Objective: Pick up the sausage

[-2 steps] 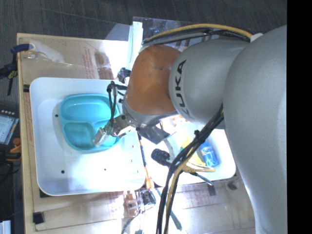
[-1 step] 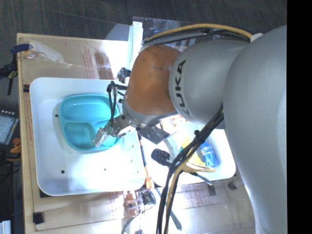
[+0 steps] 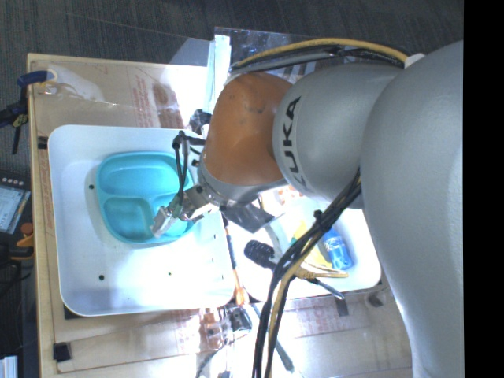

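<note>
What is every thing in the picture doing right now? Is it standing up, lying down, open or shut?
Blue tray: lying flat, right way up, in the left bin.
Left bin: sitting flat on the bench, holding the blue tray.
Gripper: low over the near edge of the blue tray; open or shut, too hard to tell.
Blue packet: lying in the right bin, partly behind cables.
Sausage: cannot pick it out.

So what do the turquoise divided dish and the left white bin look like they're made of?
The turquoise divided dish looks like moulded plastic: even colour, rounded compartment walls, soft sheen. The left white bin also seems to be plastic, smooth and semi-glossy, with a bright glare patch on its floor, though coated metal can't be ruled out.
</note>
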{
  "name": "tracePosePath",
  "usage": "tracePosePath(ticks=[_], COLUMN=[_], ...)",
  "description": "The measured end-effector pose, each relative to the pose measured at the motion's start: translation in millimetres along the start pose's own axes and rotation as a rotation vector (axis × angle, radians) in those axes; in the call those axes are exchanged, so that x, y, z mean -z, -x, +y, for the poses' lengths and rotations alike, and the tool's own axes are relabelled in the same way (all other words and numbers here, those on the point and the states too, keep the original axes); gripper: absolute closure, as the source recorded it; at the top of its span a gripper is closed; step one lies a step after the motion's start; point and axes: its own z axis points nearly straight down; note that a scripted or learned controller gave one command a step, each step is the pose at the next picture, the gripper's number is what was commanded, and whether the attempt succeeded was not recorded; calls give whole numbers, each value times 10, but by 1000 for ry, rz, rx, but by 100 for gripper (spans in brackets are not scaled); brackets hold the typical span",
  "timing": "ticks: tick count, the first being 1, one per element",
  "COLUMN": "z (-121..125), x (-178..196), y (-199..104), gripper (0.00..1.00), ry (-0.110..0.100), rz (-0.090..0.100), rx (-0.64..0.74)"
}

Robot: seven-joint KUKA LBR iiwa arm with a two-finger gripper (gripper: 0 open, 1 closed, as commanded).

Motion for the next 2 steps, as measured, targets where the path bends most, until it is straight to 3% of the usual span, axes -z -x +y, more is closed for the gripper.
tracePosePath(ticks=[2], z=[0], x=[0], y=[0], gripper=[0], ry=[0], rz=[0], rx=[0])
